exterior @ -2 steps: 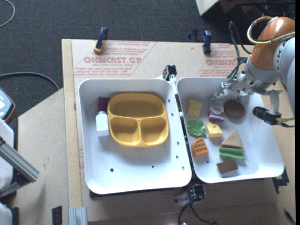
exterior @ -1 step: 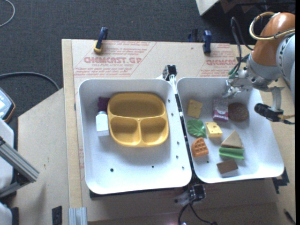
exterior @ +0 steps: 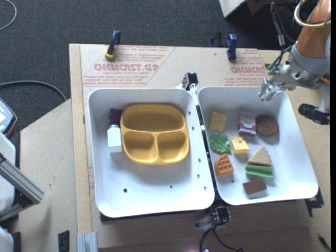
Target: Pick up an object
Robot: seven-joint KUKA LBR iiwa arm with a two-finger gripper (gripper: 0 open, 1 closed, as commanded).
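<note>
My gripper (exterior: 266,92) hangs over the far edge of the right bin (exterior: 299,161), above and slightly behind the brown round patty (exterior: 266,125). Nothing shows between its fingers. In the right bin lie several toy foods: a yellow cracker (exterior: 218,122), a red-and-white packet (exterior: 247,124), a green leaf (exterior: 220,143), a cheese cube (exterior: 240,146), an orange waffle (exterior: 223,165), a sandwich wedge (exterior: 260,163) and a brown block (exterior: 255,188).
The left bin (exterior: 105,188) holds a yellow divided plate (exterior: 155,133), a white bottle (exterior: 114,139) and a dark purple piece (exterior: 115,114). A ridge (exterior: 202,135) separates the bins. Clamps (exterior: 112,44) hold the cardboard at the back.
</note>
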